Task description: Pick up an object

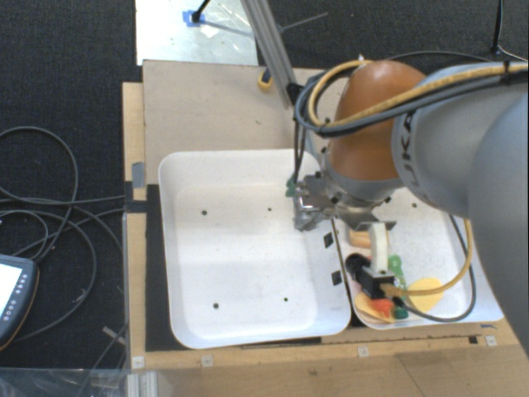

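Note:
My gripper (307, 212) hangs low over the ridge between the two bins, at the upper left corner of the right bin (430, 230). The grey arm and its orange band cover most of that bin. In its near part lie a yellow piece (426, 291), a green piece (395, 265), an orange-red piece (379, 308) with another small green one (402, 312), and a tan piece (359, 239). Nothing shows held at the gripper.
The left bin (178, 222) shows bare white floor. A brown board (207, 106) lies behind the bins, and a grey pole (264, 23) slants across it. Cables and a pendant (12, 292) lie on the dark floor at left.

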### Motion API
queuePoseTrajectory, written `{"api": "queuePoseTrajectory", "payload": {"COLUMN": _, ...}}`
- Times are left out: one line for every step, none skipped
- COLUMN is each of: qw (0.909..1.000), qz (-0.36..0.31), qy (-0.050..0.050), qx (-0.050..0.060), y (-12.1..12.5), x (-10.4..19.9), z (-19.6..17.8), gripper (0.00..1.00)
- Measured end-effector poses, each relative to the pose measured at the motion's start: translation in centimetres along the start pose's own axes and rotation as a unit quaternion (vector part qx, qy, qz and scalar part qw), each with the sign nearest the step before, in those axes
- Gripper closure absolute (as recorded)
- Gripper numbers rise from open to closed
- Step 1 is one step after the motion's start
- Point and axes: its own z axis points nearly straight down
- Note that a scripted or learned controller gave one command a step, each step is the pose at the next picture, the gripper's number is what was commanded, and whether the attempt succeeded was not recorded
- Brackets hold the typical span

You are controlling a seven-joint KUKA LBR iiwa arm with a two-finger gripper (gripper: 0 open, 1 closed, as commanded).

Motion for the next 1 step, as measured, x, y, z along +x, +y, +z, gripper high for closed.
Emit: {"api": "queuePoseTrajectory", "payload": {"qw": 1.0000, "qz": 0.003, "qy": -0.001, "qx": 0.000, "y": 0.07, "x": -0.29, "z": -0.01, "gripper": 0.00}}
